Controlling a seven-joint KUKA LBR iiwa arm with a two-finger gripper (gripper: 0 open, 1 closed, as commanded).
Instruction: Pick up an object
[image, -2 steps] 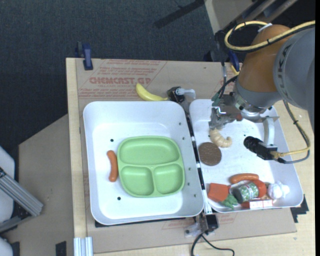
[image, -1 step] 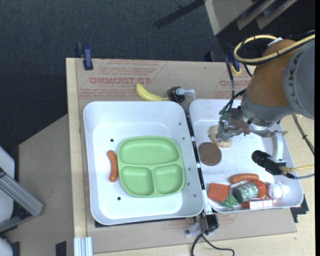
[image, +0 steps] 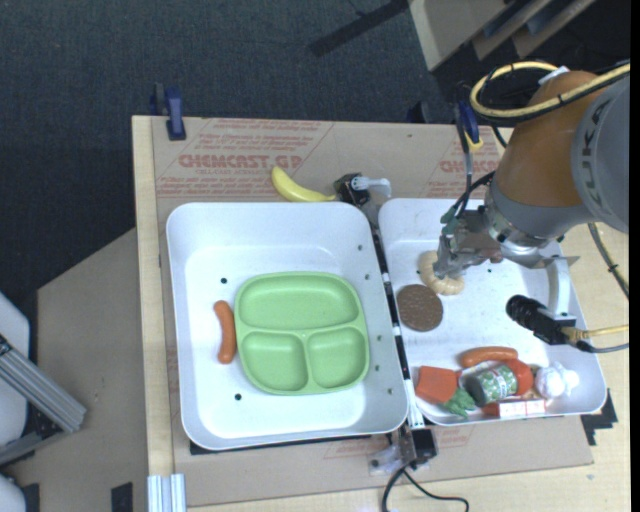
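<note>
The grey arm's tool (image: 452, 262) is hovering over a pale beige ring-shaped pastry (image: 441, 277) in the right white bin (image: 590, 385); its opening cannot be told; a descent and grasp likely come next.

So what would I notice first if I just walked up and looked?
Probably the big green tray with three sections, in the left bin, with a small sausage lying beside it. Then the robot's end effector, down over a pale ring-shaped toy in the right bin, and the yellow banana behind the bins.
</note>
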